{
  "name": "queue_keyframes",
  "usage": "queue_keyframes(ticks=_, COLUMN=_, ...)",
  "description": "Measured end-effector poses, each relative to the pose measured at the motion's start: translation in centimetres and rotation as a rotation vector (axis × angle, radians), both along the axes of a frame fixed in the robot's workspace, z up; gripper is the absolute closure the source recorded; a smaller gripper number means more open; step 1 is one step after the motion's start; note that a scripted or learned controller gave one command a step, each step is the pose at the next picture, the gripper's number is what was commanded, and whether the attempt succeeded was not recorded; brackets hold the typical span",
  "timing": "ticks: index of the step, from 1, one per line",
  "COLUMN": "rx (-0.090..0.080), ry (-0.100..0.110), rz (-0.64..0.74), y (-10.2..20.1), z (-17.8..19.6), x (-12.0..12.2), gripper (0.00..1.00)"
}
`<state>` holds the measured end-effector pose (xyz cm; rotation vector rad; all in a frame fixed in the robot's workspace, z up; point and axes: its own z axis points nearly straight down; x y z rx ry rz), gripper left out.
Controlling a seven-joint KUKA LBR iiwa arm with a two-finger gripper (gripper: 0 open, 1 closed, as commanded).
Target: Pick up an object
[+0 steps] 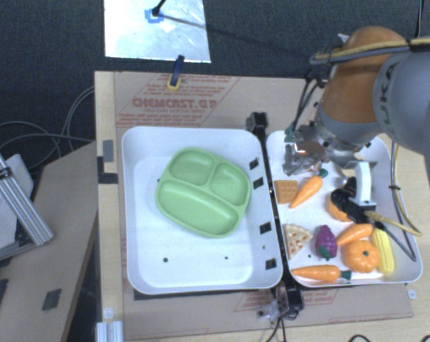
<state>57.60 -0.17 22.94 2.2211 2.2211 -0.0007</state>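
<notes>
**Gripper Down Low Over a Toy Carrot**

A little toy carrot (307, 190) lies in the right bin (413, 265). It is orange and long, fat at one end and thin at the other. It lies slanted, just below the gripper (302, 161) on the side nearer the camera. I see nothing held in the gripper. I cannot tell if its jaws are wide or narrow, for the metal parts blur together.

Next to the carrot, below the gripper and a bit to its left, sits a square tan cracker (286, 190). Farther out from the gripper on that same near side lie a pizza slice (296, 239), a purple toy (326, 241), a round orange pumpkin (362, 256), a yellow corn cob (383, 251) and a second carrot (320, 273).

Far to the gripper's left, in the left bin (140, 212), rests a green plate (203, 191) with three sections.

The bins sit on a brown sheet (222, 91). Red letters on it read "CHEMCAST", with smaller print I cannot read.

The grey arm (407, 98) comes in from the right and bends down. Its orange band (354, 77) is up above the wrist, and the gripper points down into the top corner of the right bin.
</notes>
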Motion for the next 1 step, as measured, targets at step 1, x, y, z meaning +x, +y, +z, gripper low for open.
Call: queue_keyframes(ticks=1, rx=0.000, ry=-0.002, rz=0.004, y=0.76, z=-0.96, x=1.64, gripper=1.00)
